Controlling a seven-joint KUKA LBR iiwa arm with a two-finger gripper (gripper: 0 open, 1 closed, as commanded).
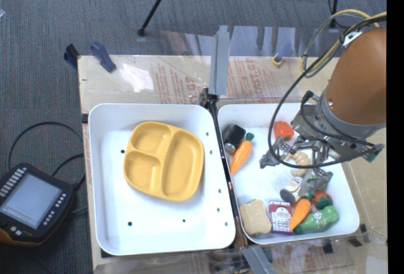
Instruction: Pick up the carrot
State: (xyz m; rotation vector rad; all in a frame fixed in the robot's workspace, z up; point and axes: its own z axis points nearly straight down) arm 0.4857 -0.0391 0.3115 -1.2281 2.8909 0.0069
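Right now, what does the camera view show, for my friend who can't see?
A robot arm's end effector hangs over the right bin of toy food, including a carrot near the bin's left wall. The left bin holds a yellow divided plate.

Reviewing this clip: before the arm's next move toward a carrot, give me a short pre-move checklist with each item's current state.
1. Target identified: not ok. Two carrots lie in the right bin, one near the divider, one at the front.
2. Carrot by the divider unobstructed from above: ok.
3. Front carrot free of neighbours: not ok; it touches the green toy and the red packet.
4. Claw over a carrot: not ok; it hangs between the two.
5. Claw finger state: cannot tell.
6. Yellow plate out of the way: ok, in the left bin.
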